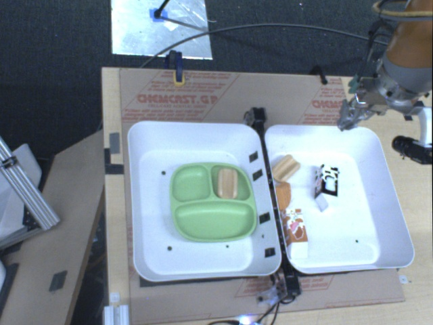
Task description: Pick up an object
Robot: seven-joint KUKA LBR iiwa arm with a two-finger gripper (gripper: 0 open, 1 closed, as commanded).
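The right bin (379,202) holds a tan bread-like piece (285,167), an orange piece (283,195) below it, a red and white packet (295,230) by the left wall, and a black and white box (326,180) near the middle. In the left bin, a green divided plate (211,215) carries a tan bun (226,182) in its upper right compartment. My gripper (350,117) hangs at the back rim of the right bin, well behind and to the right of the box, with nothing seen in it.
A black clamp (258,116) sits at the back where the two bins meet. A blue clamp (176,66) grips the board's far edge. A metal frame (24,188) stands at the left. A black cable (270,27) arcs behind the bins.
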